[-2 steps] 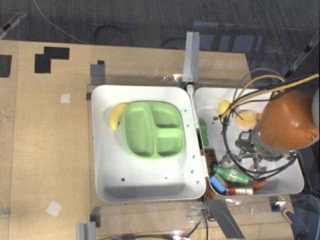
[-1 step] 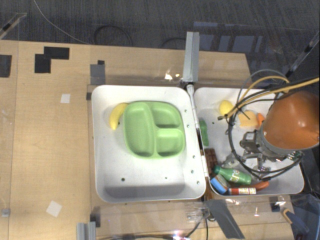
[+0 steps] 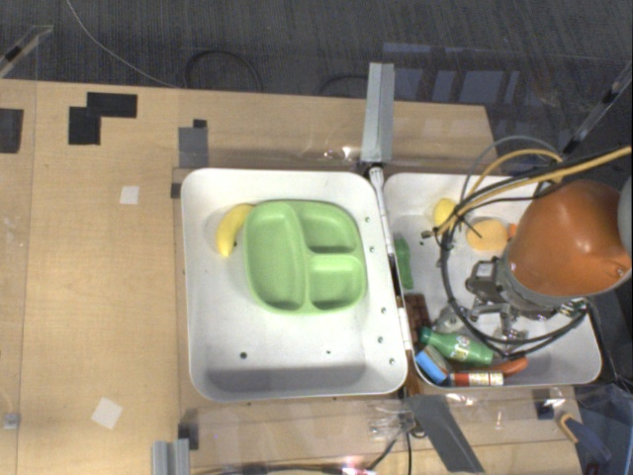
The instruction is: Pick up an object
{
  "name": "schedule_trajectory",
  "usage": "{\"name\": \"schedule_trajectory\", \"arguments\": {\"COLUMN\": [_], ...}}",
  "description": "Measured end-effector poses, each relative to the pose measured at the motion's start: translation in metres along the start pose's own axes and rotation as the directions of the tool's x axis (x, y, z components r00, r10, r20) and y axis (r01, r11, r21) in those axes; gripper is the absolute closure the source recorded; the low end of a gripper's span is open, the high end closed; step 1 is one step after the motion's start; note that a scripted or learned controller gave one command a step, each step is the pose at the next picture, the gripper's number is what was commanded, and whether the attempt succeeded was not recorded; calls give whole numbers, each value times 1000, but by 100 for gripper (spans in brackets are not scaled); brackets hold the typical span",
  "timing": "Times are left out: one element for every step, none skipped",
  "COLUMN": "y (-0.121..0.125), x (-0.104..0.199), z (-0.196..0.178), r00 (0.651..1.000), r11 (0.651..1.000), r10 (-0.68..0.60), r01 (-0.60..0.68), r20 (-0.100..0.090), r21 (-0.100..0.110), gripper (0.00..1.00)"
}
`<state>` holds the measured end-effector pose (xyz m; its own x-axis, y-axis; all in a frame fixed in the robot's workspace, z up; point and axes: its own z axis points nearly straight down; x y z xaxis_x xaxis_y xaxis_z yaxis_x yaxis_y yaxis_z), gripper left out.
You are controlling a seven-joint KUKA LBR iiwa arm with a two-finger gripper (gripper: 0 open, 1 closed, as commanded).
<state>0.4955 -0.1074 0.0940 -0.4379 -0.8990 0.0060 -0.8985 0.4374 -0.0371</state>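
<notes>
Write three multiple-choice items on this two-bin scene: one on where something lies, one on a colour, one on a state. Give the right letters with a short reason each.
1. Where does the banana lie?
A. In the left bin, touching the green tray's left edge
B. In the right bin, by the bottle
C. On the wooden bench outside both bins

2. What colour is the divided tray?
A. Red
B. Light green
C. Blue

3. How does the green bottle rest in the right bin?
A. Standing upright
B. Lying on its side near the bin's front edge
C. Hanging over the bin's wall

Answers:
1. A, the yellow banana sits against the tray's left side inside the left bin.
2. B, the tray's three compartments are all light green.
3. B, the bottle lies flat among the small items below the arm.
</notes>
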Motion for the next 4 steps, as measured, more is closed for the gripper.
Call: {"name": "schedule_trajectory", "arguments": {"y": [-3, -89, -110, -155], "x": [8, 14, -48, -88], "z": [2, -40, 8, 7], "r00": [1000, 975, 948, 945], "r11": [1000, 975, 947, 945], "r10": [21, 222, 319, 327], "r01": [-21, -222, -319, -327], "r20": [14, 5, 5, 2], "r21": [-9, -28, -25, -17], "gripper": [0, 0, 0, 0]}}
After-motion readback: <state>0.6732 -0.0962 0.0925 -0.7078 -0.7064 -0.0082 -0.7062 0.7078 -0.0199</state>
